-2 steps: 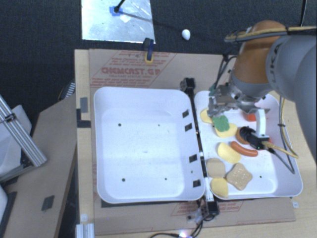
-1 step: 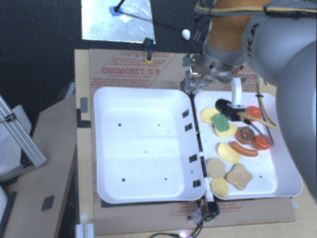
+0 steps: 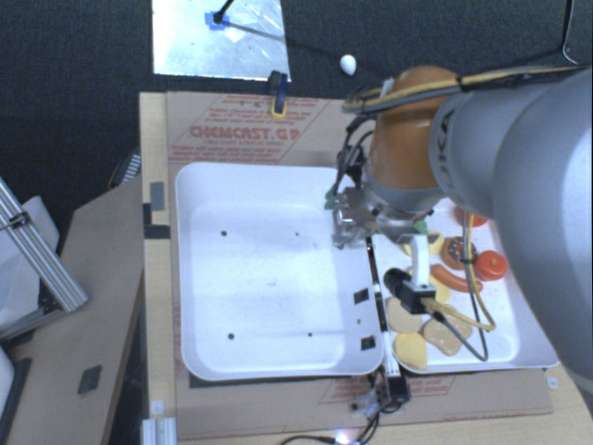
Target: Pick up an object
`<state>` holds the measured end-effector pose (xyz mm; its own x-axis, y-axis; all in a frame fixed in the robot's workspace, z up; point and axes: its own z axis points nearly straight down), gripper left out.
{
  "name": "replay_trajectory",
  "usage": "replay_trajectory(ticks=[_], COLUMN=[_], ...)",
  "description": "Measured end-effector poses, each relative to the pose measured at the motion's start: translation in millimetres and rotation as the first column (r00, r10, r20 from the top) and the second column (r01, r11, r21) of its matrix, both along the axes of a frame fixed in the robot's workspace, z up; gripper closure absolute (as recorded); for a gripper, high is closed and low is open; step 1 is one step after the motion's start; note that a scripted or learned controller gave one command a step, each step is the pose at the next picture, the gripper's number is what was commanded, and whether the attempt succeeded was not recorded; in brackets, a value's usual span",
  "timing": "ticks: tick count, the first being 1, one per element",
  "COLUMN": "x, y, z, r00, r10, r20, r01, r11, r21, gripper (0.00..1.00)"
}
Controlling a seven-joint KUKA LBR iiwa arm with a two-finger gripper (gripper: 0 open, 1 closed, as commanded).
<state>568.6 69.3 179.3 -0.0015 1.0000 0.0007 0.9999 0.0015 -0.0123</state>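
Observation:
My gripper hangs over the inner edge of the left white bin, right beside the divider between the two bins. The grey arm with its orange band covers much of the right bin. Food toys lie in that right bin: a red tomato, an orange sausage, a brown donut, a tan flat piece, a yellow piece and a bread-like piece. A bit of green peeks out under the wrist. Nothing shows in the gripper.
Both bins rest on a cardboard sheet. A shiny metal plate lies behind it, with a small white ball nearby. A metal frame stands at the left edge.

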Motion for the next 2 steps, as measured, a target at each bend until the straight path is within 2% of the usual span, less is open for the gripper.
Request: replay_trajectory(ticks=[1,2], x=[-11,10], y=[73,126], z=[-41,105], r00=[1.0,1.0], r10=[0.009,0.009], r20=[0.007,0.03], r01=[-0.009,-0.009], r11=[1.0,1.0], r21=[0.002,0.007], gripper=[1.0,1.0])
